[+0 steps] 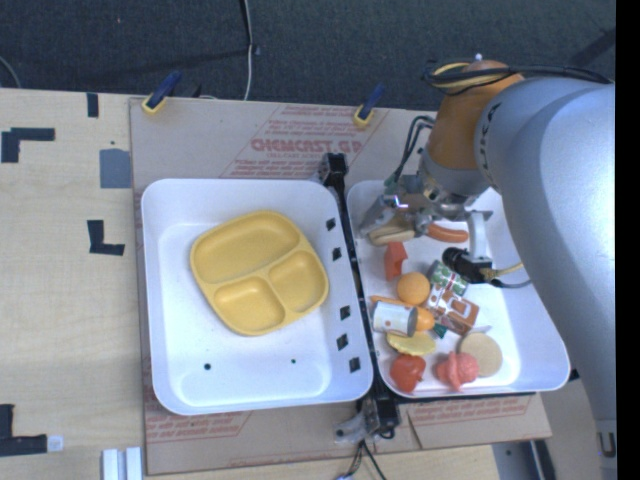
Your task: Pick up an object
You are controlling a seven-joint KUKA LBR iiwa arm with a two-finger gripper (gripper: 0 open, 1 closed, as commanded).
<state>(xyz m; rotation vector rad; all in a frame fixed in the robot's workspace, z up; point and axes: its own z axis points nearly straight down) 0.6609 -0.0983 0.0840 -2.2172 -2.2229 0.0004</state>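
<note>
so the grey arm with the orange band is reaching down into the far end of the right-hand shallow white plastic bin, and the jaws sit low just above a tan bread-like toy piece. honestly can't tell if they're released or clenched on anything, the wrist hides too much of them.

using that tan piece as the landmark: an orange-red sausage-shaped toy lies just beside it toward the arm, a small red block sits just in front of it, and a smooth round orange ball is a bit nearer again. further toward the near rim there's a white cup-like cylinder, a yellow banana-ish slice, a glossy red tomato shape, a knobbly pink lump and a flat beige disc. all looks like hard moulded plastic, mostly rounded and slick.

what could go wrong, i'd guess: everything's packed touching, so closing down could nudge neighbours or pinch two at once. rounded slippery shapes may squirt out. the tan piece is close to the bin's inner wall too, so a finger could catch the rim.

the left white bin holds a matte yellow three-compartment tray, well apart from that tan piece. both bins rest on a cardboard-covered surface.
</note>
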